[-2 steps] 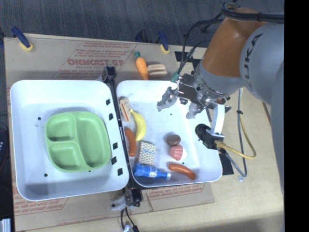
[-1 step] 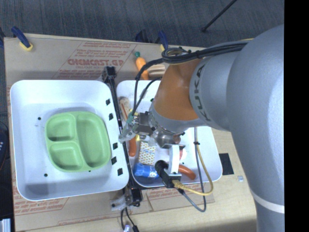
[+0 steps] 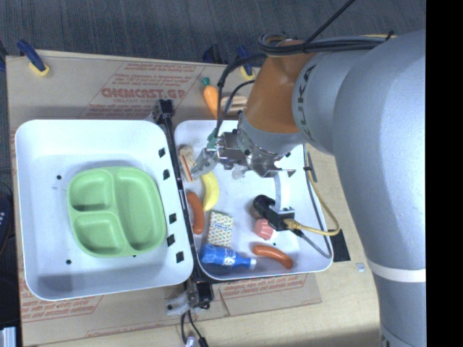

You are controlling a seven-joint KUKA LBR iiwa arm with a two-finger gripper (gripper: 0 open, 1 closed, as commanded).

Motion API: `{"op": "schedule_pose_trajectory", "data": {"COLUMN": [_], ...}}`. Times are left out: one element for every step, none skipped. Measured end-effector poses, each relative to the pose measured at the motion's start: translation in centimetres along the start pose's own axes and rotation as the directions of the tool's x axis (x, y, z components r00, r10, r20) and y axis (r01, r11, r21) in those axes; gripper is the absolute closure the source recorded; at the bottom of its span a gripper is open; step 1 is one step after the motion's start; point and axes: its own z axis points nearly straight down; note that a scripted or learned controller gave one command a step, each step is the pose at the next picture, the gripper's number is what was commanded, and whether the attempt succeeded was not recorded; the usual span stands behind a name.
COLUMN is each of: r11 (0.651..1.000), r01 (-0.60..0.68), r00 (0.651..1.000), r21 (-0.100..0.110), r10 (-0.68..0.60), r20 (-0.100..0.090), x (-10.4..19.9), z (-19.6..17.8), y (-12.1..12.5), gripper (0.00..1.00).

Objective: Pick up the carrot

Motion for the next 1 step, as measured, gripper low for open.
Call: {"op": "schedule_pose_trajectory", "data": {"r11": [0.987], "r01": [-0.162], "r00": [0.987], "r21": [0.003], "r10": [0.162], "r20": [-0.001], "x": [5.0], "z": [0.05], "y": [-7.17], "gripper": [0.0]}}
